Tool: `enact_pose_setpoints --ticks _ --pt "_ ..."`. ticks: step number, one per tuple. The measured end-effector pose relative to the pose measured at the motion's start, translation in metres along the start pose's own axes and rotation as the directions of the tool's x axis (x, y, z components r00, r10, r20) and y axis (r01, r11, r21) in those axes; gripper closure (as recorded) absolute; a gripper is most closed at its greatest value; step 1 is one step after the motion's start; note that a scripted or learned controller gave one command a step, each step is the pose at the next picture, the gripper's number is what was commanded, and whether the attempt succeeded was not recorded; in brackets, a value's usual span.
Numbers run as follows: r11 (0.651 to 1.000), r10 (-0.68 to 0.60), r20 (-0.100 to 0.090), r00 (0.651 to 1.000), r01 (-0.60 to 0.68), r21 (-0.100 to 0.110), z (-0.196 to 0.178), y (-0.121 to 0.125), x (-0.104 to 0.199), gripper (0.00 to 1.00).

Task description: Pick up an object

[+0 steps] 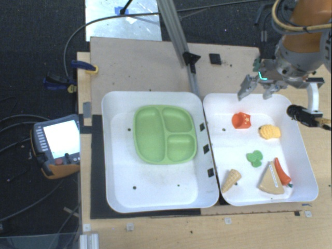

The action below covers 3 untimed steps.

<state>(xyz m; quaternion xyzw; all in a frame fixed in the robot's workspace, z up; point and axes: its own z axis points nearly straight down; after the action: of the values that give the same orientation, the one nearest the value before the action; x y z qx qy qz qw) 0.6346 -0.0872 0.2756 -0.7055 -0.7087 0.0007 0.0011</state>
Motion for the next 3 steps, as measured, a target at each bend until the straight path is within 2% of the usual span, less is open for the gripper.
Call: enact_pose_setpoints --ticks 1,2,3 --pt "1.0 0.0 0.0 1.0 0.0 -0.005 -0.002 0.001 0.0 0.0" --pt "1.0 -0.002 0.002 1.0 0.002 -0.006 0.052 0.009 0.005 0.0" --pt "1.0 0.003 0.002 1.0 -0.003 -0.004 0.097 0.003 -0.001 0.0"
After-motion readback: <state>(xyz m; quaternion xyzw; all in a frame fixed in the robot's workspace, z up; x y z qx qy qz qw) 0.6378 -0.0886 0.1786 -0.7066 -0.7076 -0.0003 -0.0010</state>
